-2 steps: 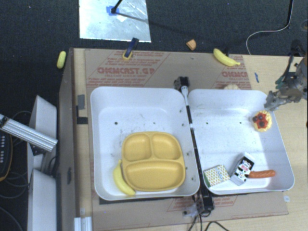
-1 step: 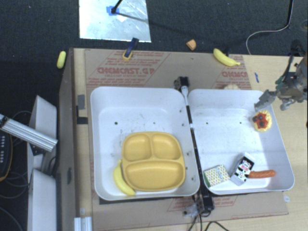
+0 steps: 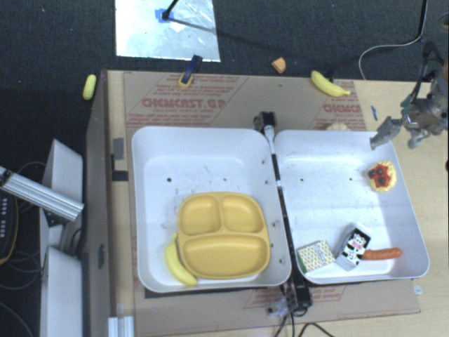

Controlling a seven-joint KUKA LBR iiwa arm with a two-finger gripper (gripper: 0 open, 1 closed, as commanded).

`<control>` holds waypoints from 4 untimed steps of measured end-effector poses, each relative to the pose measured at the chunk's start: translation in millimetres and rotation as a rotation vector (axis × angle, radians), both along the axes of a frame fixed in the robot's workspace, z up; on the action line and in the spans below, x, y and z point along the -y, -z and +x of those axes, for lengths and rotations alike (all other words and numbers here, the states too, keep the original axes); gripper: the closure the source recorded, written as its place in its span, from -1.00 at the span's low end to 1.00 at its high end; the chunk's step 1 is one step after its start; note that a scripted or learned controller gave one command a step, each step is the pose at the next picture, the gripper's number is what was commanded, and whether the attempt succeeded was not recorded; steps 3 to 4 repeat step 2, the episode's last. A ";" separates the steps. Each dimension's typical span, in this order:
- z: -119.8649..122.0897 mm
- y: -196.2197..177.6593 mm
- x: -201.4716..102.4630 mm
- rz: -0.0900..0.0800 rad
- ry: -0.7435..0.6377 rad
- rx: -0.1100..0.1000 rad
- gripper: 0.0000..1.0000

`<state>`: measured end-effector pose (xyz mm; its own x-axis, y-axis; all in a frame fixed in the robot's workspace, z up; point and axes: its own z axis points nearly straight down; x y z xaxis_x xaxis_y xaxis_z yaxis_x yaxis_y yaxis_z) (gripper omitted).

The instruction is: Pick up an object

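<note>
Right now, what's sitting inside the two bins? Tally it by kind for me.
Yellow divided tray: 1
Banana: 1
Small pizza toy: 1
Sausage: 1
Small cartons: 2
Total: 6

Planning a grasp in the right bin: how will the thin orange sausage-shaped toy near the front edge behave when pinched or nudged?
The orange sausage toy looks round and slim, so it would probably roll if nudged sideways. It looks like smooth plastic, likely light and perhaps slippery. One end touches the black-and-white carton, which may shift with it.
</note>
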<state>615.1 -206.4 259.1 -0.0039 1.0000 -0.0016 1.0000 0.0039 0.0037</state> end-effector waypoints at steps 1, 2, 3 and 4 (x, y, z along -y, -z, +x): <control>-19.2 -4.0 0.2 0.000 0.002 -0.001 -1.00; -10.8 7.2 -0.1 0.000 0.001 -0.001 -1.00; -10.8 7.2 -0.1 0.000 0.001 -0.001 -1.00; -10.8 7.2 -0.1 0.000 0.001 -0.001 -1.00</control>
